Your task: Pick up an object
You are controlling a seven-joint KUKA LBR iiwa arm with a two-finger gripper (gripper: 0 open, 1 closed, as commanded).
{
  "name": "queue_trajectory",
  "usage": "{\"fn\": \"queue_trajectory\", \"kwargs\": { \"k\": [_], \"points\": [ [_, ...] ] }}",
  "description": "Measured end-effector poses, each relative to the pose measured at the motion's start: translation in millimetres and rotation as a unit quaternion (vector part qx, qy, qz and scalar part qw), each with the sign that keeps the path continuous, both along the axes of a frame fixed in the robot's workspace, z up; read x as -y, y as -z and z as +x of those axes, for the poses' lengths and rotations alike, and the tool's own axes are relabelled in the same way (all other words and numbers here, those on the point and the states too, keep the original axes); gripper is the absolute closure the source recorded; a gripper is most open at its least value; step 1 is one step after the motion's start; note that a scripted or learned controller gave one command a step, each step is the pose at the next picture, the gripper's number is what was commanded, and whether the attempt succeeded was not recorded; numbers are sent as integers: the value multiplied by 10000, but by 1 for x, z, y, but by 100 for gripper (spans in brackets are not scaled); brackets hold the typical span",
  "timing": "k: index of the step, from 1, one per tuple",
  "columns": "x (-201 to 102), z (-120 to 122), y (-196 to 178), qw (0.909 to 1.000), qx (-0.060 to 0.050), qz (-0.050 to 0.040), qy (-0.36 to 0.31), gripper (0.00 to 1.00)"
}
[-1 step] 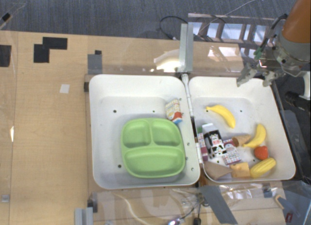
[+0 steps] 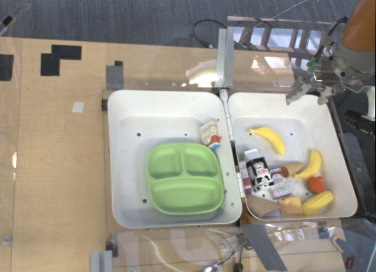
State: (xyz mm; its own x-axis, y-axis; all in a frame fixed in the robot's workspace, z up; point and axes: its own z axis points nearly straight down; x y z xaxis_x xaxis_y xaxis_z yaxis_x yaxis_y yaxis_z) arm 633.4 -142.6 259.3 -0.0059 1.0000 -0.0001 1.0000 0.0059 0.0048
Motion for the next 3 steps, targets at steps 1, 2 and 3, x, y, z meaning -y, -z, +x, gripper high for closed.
{"fn": "queue_trajectory", "kwargs": {
  "k": [1, 2, 3],
  "points": [
    [-19, -27, 126, 10000, -9, 1, -35, 0],
    [2, -26, 170, 9885, 38, -16, -1512, 0],
    [0, -24, 157, 9884, 79, -12, -1518, 100]
  ]
}}
